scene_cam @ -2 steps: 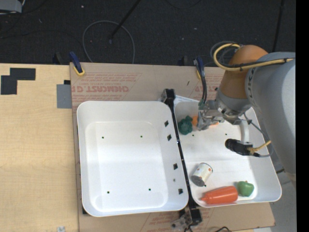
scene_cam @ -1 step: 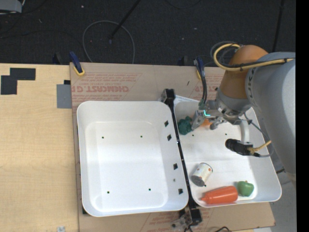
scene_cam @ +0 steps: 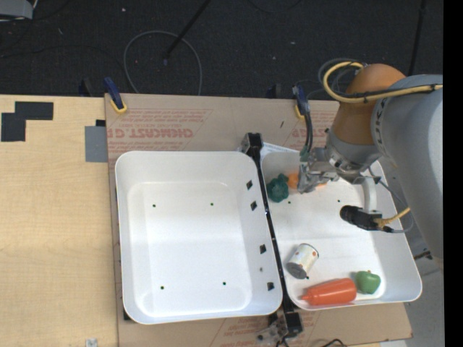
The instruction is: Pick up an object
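My gripper (scene_cam: 309, 179) reaches down into the far left part of the right bin (scene_cam: 405, 266). A small orange piece (scene_cam: 293, 181) lies right against its left side, and a dark green rounded object (scene_cam: 278, 188) sits just beyond that, near the divider. I cannot tell whether the gripper touches the orange piece. Nearer the front lie a small white can (scene_cam: 304, 259) on its side, an orange carrot (scene_cam: 329, 292) and a green pepper-like object (scene_cam: 368, 282).
The left bin (scene_cam: 130, 194) stands beside the right one, with a black-clipped divider (scene_cam: 262, 215) between them. The grey arm (scene_cam: 405, 143) with its orange band covers the far right corner of the right bin. Cardboard lies under both bins.
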